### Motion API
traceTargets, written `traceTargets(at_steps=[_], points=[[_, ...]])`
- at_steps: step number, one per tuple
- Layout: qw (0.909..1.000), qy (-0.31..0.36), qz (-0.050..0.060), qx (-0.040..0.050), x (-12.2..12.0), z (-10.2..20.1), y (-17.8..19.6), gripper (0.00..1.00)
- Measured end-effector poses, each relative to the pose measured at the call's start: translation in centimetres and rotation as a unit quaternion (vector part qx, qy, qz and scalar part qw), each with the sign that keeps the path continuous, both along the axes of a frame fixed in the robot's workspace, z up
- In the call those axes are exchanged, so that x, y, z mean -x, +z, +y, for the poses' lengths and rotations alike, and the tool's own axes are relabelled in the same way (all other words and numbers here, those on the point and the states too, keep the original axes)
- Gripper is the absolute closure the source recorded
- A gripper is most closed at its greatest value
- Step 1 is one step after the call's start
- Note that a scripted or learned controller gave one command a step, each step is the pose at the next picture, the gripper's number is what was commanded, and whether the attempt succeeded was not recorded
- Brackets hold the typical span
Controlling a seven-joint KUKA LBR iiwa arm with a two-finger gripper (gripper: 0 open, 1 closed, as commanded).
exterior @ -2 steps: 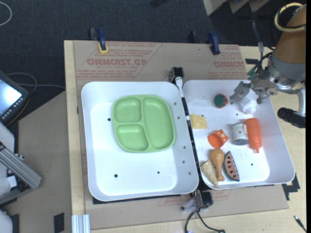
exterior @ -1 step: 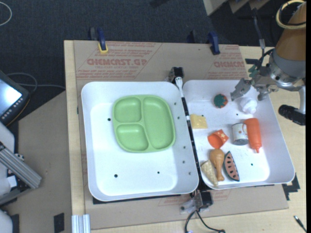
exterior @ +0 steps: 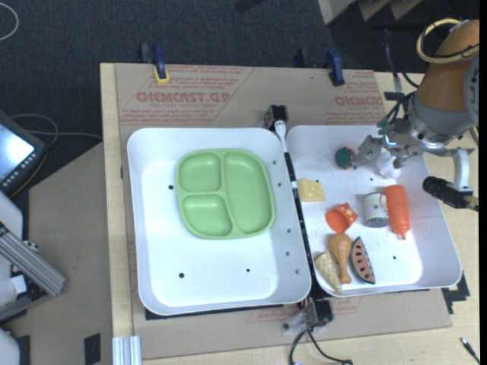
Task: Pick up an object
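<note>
Nothing is lifted yet as we judge it: our claw (exterior: 383,152) hangs near the right bin's (exterior: 434,268) far edge, beside the green ball (exterior: 345,157); we cannot tell its state.

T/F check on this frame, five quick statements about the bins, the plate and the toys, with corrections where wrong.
1. The green divided plate lies in the left bin. True.
2. The plate carries a slice of watermelon. False: the watermelon slice lies in the right bin, beside the chicken drumstick.
3. The gripper is over the right bin, near its far edge. True.
4. The carrot is in the left bin. False: it lies in the right bin, next to a small metal can.
5. A yellow cheese slice lies close to the wall between the bins. True.
</note>
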State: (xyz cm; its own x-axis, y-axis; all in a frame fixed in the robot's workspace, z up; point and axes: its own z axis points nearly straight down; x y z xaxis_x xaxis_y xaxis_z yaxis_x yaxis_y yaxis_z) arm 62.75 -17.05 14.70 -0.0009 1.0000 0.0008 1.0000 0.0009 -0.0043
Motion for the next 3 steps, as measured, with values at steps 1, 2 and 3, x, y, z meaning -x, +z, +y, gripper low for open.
traceTargets(at_steps=[1, 2, 3], points=[[1.0, 0.0, 0.002, -0.0007, -0.3, -0.2, -6.2, 0.0], [1.0, 0.0, -0.001, 0.0001, -0.3, -0.2, -6.2, 0.0], [1.0, 0.0, -0.002, 0.0006, -0.4, -0.2, -5.1, 1.0]])
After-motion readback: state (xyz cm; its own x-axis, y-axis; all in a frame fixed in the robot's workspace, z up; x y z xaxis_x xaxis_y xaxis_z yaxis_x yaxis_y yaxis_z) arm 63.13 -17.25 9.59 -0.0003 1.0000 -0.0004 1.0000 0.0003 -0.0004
